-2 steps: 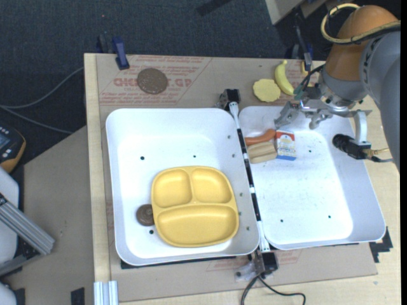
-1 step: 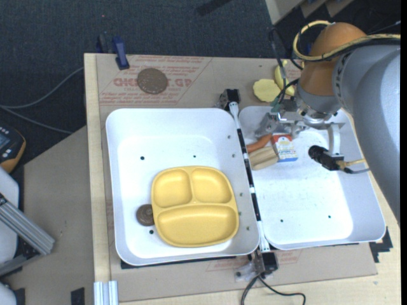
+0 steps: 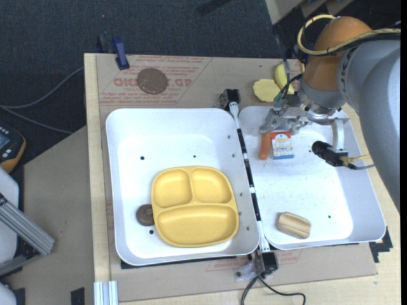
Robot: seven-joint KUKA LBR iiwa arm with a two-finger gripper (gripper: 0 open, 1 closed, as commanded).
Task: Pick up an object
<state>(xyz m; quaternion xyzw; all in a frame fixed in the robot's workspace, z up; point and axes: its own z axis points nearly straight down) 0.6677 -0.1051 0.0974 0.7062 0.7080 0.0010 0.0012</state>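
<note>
My gripper (image 3: 282, 123) hangs over the far left part of the right bin (image 3: 356, 215). Just below it in the view lies a small white carton with blue and orange print (image 3: 283, 147). An orange carrot-like stick (image 3: 264, 146) lies right beside the carton, to its left. The gripper's tip reaches the carton's upper edge, and whether it touches is unclear. A pale wooden block (image 3: 293, 225) rests near the front edge of the same bin.
The left bin (image 3: 127, 138) holds a yellow divided plate (image 3: 193, 206) and a brown disc (image 3: 145, 215) at the plate's left. Yellow items (image 3: 267, 88) lie on the bench behind the right bin. A brown round lid (image 3: 152, 80) and a blue clip (image 3: 119, 52) sit at the back left.
</note>
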